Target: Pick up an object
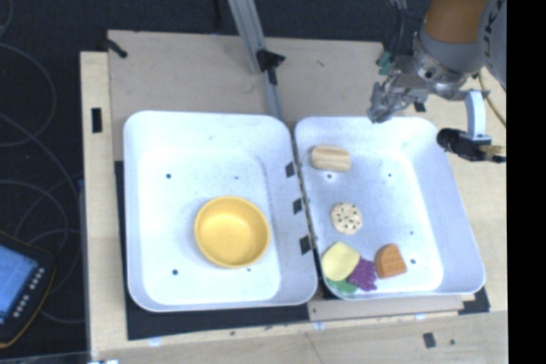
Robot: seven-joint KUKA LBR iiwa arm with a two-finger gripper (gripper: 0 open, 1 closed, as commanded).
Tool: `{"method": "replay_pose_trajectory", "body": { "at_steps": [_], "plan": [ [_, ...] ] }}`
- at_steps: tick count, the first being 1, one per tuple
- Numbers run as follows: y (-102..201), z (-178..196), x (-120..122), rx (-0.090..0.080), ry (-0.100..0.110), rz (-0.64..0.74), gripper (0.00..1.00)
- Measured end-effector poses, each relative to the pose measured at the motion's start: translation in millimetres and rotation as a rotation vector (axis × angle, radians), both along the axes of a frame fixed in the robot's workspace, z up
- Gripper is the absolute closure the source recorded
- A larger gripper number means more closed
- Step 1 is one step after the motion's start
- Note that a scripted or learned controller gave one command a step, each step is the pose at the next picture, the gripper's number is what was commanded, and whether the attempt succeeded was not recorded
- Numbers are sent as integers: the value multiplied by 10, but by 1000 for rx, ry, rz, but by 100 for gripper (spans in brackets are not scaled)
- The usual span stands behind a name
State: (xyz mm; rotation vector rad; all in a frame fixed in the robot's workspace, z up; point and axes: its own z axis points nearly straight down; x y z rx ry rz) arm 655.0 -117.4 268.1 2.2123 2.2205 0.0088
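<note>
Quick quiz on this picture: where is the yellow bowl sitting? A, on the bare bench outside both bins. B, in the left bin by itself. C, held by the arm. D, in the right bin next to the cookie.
B: the yellow bowl sits alone in the left bin, while the cookie lies in the right bin.

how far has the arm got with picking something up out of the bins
Nothing looks picked yet. The gripper hangs over the far rim of the right white bin, with nothing visible in it. The tan bread-roll-shaped piece, the round speckled cookie and the cluster of small toy foods lie in that bin; the yellow bowl sits in the left bin. Descent, grasp and lift all remain.
</note>
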Motion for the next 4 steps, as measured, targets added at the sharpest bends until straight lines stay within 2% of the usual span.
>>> {"method": "replay_pose_trajectory", "body": {
  "at_steps": [1,3,4],
  "plan": [
    [493,-126,-97,1,9,2,100],
    [1473,-356,-467,1,10,2,100],
    [1980,-223,-684,4,9,5,100]
  ]
}}
